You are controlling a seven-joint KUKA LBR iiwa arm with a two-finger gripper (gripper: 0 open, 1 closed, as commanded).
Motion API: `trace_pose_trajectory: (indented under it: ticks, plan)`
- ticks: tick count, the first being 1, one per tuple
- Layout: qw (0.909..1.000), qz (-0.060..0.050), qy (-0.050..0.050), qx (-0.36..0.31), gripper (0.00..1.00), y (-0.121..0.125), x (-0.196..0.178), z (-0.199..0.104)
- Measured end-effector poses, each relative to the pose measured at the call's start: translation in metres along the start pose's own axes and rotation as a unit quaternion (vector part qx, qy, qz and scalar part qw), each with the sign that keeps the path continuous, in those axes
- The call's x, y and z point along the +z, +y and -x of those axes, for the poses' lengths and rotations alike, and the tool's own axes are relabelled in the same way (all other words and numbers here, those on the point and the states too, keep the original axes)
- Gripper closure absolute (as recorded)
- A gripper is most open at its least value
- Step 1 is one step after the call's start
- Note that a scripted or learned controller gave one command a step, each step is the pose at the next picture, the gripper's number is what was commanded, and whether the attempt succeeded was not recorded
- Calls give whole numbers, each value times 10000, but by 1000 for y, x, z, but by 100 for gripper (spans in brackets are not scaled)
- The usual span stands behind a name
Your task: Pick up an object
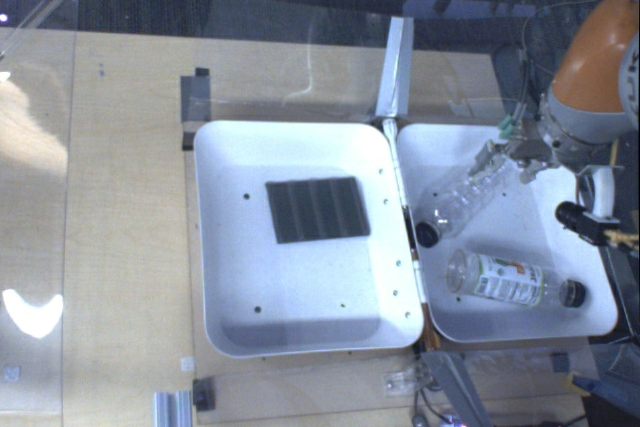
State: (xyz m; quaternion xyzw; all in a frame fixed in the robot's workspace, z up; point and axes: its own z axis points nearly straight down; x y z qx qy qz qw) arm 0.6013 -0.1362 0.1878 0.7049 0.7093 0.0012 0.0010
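Two clear plastic bottles lie in the right bin (600,320). One bottle (462,200) lies at a slant, its black cap low against the bin's left wall and its base up at my gripper (515,160). The gripper sits right over that base end, touching or nearly touching it. The other bottle (500,279) has a printed label and lies flat near the front of the bin, black cap to the right, apart from the gripper. A dark grey ridged rectangular pad (317,209) lies flat in the middle of the left bin (225,315).
The divider (405,215) between the two bins runs just left of the slanted bottle's cap. A metal post (393,75) stands behind the bins. The arm's orange band (595,55) hangs over the right bin's far right corner.
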Motion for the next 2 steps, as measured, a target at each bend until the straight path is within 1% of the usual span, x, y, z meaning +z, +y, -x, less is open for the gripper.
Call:
trace_pose_trajectory:
  ticks: [1, 2]
  plan:
    - [9996, 86, -11, -251, 0, 1, 83, -18]
    - [9971, -90, -67, -749, 0, 25, 91, -29]
